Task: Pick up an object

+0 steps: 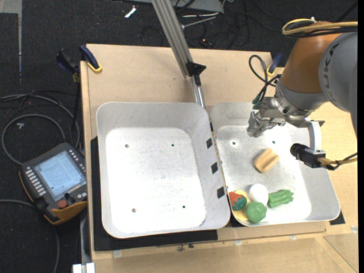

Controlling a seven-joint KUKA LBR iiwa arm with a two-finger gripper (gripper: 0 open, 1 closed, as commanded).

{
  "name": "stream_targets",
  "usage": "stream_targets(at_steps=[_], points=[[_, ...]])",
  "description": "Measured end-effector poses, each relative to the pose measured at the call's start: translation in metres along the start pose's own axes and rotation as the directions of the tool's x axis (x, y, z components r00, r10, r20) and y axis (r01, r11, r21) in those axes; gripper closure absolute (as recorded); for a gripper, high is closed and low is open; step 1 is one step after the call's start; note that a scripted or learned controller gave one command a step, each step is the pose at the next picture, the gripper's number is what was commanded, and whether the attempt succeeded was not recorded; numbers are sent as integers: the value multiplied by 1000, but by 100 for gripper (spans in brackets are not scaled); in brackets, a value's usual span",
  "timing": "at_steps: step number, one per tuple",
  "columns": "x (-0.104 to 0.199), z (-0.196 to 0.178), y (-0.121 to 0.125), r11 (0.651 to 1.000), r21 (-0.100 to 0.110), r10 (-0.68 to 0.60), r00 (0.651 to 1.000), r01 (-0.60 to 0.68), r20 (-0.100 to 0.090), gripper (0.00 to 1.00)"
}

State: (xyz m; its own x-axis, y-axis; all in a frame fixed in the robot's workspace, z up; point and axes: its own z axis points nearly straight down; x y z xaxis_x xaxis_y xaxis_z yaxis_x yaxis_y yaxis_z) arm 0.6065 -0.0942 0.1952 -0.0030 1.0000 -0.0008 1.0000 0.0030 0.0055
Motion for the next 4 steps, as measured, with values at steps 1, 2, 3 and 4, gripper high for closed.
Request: stream_targets(at_steps=[1,2,3,4], points=[[-3,-63,4,1000,-2,0,1000,0,1,100],[-3,-85,5,1000,1,0,1000,0,0,100],[44,-66,13,1000,7,-4,1000,4,-2,100],[103,-65,25,1000,4,-6,1000,6,-2,100]])
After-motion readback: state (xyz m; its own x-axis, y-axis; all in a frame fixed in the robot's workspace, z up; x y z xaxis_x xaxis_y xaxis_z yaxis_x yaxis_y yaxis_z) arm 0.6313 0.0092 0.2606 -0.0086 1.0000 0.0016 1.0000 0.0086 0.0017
